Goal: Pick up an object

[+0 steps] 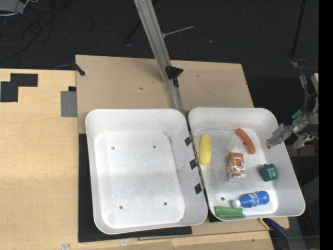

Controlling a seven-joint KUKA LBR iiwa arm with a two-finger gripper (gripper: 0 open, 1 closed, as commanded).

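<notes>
right bin holds corn, carton, bottle.

yellow corn, orange hotdog, blue bottle, white bins

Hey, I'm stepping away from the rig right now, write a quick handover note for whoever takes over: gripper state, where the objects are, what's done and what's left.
Gripper: at the right bin's right rim, above the bin floor, nothing visibly held.
Objects, all lying in the right bin: yellow corn by the left wall, orange carrot near the top, small carton in the middle, dark green cup by the right side, blue bottle and green item along the front edge.
Left bin: white floor showing.
Done: nothing picked yet.
Left: reach in, grasp one object, lift it.
</notes>
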